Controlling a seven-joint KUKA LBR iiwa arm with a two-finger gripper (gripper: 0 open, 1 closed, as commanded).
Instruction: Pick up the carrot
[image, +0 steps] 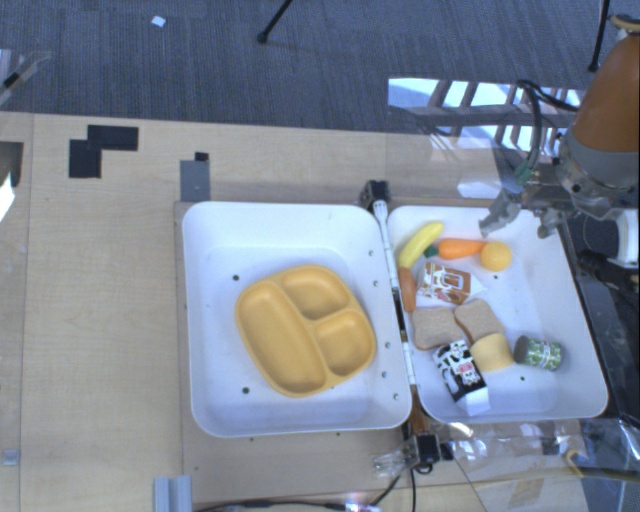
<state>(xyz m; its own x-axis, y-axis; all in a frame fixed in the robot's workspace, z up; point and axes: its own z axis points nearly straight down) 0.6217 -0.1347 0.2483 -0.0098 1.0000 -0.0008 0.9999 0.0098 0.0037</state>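
- Carrot (461, 249) lies in the right bin (575, 330), between banana (419, 242) and lemon (495, 256).
- Gripper (520, 215) hovers above the bin's far edge.
- Yellow divided plate (304, 328) sits in the left bin (215, 330).

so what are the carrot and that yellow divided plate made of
The small orange toy carrot, lying in the right white bin, looks like smooth moulded plastic: even colour, slight sheen. The yellow three-compartment plate in the left white bin also looks like plastic, matte, with rounded moulded dividers.
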